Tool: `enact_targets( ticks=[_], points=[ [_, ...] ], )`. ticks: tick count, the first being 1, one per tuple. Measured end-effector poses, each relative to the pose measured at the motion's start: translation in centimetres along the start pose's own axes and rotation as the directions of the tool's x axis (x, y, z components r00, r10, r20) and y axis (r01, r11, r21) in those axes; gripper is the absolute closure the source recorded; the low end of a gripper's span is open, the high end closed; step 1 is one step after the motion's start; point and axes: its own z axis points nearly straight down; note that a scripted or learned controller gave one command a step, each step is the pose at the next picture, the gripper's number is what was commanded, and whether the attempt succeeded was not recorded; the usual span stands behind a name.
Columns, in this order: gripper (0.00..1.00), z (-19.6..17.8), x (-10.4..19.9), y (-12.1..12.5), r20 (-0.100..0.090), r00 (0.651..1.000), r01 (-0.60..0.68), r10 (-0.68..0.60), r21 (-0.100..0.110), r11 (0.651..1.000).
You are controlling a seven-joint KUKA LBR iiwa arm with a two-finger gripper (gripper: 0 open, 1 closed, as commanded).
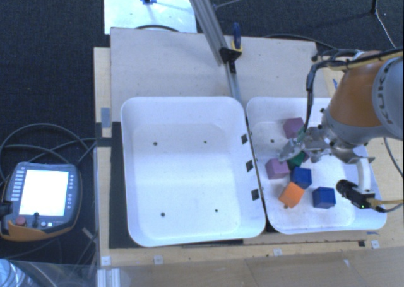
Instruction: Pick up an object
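Pick in progress, nothing lifted: tool (295, 151), jaw state impossible to tell, is hovering low over green block (297, 160) among blocks lying in right bin (315, 226).

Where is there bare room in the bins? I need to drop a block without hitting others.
The left bin shows bare floor from wall to wall. In the right bin, the blocks crowd the middle around the gripper: purple block, orange block, blue block. A bare strip lies along its near rim.
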Motion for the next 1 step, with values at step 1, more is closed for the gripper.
enact_targets(
  ticks=[1],
  points=[
    [0.0, 3.27, -0.01, 0.47, 0.002, 1.0, 0.002, -0.002, -0.016, 1.0]
  ],
)
